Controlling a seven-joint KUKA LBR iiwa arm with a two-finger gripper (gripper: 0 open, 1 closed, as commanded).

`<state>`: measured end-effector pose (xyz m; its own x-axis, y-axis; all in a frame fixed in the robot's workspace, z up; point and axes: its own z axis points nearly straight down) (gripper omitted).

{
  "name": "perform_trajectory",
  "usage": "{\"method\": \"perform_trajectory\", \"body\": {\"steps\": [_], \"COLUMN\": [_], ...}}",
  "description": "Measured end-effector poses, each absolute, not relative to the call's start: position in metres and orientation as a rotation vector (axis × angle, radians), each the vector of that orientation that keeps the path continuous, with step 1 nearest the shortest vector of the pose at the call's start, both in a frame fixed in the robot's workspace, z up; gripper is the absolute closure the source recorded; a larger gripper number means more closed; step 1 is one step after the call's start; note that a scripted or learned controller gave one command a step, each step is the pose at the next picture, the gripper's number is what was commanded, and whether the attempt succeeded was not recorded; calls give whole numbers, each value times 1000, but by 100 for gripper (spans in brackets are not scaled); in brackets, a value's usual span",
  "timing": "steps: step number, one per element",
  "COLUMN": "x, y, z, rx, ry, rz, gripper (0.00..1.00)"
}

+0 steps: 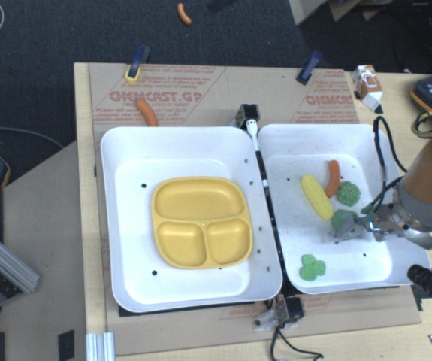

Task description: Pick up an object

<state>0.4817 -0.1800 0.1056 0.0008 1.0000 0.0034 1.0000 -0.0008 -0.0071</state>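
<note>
Two bins side by side on bench.
Divided plate [200, 222] centred in left bin [122, 201]; corn [316, 196], sausage [333, 177], broccoli [348, 194] mid right bin [291, 145]; grapes [312, 267] near front edge.

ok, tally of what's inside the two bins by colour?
Yellow: 2, divided plastic plate and corn cob
Green: 3, broccoli floret, dark leafy piece at the gripper, light green cluster
Orange: 1, sausage
Total: 6
</note>
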Motion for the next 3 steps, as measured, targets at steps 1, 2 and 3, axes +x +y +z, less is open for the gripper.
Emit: {"method": "perform_trajectory", "body": {"steps": [1, 2, 3], "x": [481, 482, 485], "y": [-179, -180, -174], "z": [83, 95, 157], "rx": [-2218, -2223, -2225], "ry": [-2217, -2219, -2228], "rz": [2, -1, -4], "gripper": [0, 100, 100]}}
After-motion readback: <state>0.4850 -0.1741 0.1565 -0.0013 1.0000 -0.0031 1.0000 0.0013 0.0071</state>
